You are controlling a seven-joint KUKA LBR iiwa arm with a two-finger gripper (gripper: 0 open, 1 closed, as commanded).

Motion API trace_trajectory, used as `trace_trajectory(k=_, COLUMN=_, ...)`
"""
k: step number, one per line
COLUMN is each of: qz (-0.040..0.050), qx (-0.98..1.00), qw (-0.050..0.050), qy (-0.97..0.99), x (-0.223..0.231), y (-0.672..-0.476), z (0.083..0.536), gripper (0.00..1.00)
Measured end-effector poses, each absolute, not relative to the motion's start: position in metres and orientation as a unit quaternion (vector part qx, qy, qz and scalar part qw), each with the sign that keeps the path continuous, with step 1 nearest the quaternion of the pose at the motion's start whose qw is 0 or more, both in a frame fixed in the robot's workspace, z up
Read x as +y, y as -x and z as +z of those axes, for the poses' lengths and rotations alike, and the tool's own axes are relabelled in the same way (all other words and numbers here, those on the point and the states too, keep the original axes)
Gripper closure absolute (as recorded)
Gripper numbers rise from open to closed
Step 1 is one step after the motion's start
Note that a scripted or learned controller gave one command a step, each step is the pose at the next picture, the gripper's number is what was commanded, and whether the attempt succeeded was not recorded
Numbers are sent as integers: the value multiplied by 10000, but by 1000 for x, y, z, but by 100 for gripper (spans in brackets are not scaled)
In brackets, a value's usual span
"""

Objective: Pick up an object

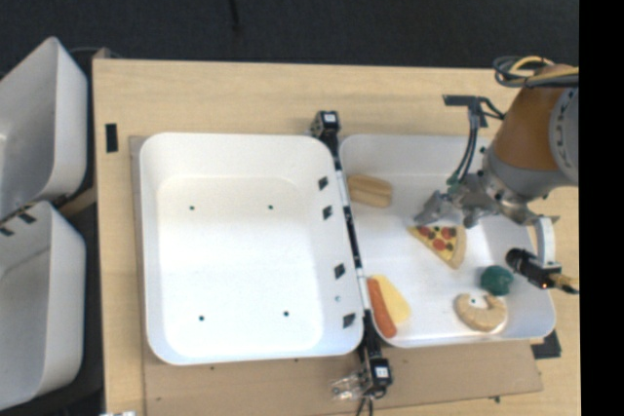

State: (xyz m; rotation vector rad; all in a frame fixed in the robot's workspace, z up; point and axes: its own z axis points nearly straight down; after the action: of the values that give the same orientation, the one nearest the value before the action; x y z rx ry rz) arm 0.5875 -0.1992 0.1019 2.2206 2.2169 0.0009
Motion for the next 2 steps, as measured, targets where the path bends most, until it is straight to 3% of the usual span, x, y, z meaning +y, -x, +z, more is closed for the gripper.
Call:
trace_trajectory(k=1, qz=5, qx=7058, qw=19, qy=-7084, x=-216, y=-535, z=102, gripper=0)
trace_trajectory(k=2, qz=-7, qx=7093, qw=-26, qy=-7049, x=-144, y=-532, z=98, gripper=0)
